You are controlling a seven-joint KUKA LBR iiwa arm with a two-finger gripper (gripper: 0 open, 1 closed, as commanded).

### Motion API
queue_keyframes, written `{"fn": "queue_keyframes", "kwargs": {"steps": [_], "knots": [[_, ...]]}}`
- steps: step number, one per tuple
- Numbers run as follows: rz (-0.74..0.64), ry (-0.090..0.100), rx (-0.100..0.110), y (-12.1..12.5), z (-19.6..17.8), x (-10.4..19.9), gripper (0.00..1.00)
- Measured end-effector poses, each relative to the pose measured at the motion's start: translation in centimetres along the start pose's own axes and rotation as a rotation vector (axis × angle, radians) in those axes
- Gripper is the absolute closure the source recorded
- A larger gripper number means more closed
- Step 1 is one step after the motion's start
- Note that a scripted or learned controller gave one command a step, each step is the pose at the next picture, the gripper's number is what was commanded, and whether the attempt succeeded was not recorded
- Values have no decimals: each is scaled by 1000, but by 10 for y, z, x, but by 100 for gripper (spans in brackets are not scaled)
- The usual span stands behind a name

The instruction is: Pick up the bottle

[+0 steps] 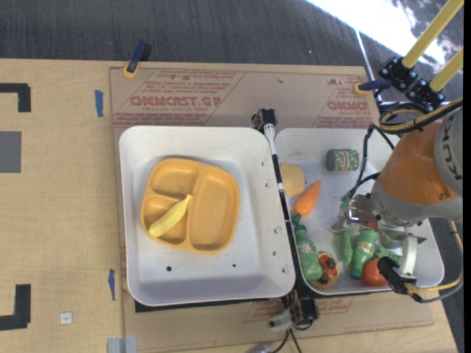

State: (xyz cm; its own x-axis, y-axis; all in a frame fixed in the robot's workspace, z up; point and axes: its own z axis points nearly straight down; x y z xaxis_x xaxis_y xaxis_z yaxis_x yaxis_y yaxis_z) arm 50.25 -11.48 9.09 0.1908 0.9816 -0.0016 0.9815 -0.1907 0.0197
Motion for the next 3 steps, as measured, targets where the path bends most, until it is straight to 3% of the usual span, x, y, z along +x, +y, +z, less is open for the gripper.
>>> {"fn": "queue_keyframes", "kwargs": {"steps": [1, 2, 3], "knots": [[-427, -4, -8, -15, 0, -8, 100], [-216, 4, 18, -1, -106, 46, 100], [-240, 5, 21, -8, -50, 19, 100]]}}
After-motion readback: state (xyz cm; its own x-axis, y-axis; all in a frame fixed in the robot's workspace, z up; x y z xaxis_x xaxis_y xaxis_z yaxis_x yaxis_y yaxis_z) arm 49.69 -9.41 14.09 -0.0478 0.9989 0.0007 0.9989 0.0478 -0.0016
